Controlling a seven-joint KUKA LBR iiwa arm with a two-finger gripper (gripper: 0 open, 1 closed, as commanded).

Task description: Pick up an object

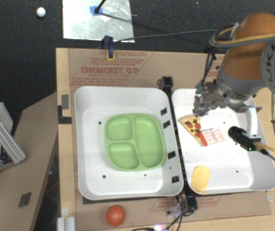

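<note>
Cardboard-topped bench [128, 66] with 2 white bins [89, 186]; claw [201, 107] state unclear, over pizza slice [191, 124].

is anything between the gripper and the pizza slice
Nothing visible. The gripper hangs just above the pizza slice in the right bin; the red and white packet lies beside the slice, not over it.

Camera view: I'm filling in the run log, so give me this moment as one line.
tool over right bin, above pizza slice | yellow piece near front | green tray in left bin
</note>
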